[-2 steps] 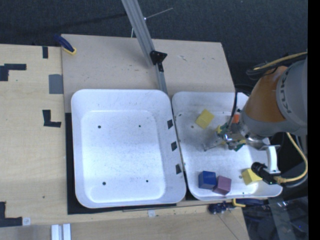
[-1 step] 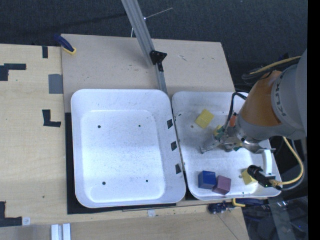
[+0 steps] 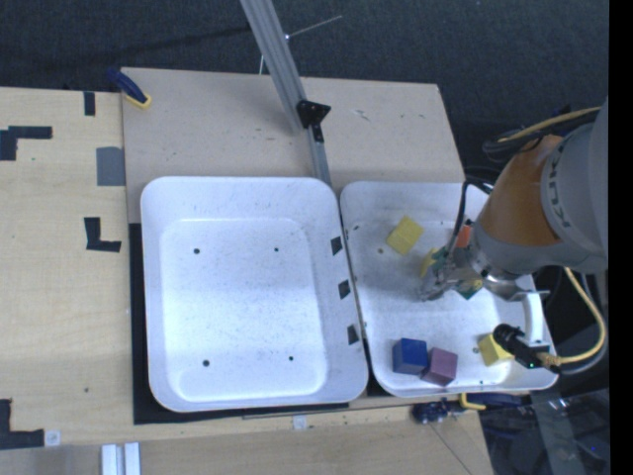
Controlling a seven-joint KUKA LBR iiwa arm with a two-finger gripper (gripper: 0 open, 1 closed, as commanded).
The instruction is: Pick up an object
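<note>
The right bin (image 3: pixel 381 359) holds a yellow block (image 3: pixel 405 236) near its middle, a blue cube (image 3: pixel 409 355) and a purple cube (image 3: pixel 441 365) side by side at its front, and a small yellow piece (image 3: pixel 491 348) at the front right. My gripper (image 3: pixel 440 277) hangs low over the bin's middle right, just below and right of the yellow block. Small green and yellow bits (image 3: pixel 437 261) show right at the fingertips, but the wrist covers them and what they are is unclear.
The left bin (image 3: pixel 237 295) lies beside the right one. A slanted metal pole (image 3: pixel 282 57) crosses the bench from the top to the bins' shared rim. The grey and orange arm (image 3: pixel 539 206) fills the right side, with cables by the bin's front right corner.
</note>
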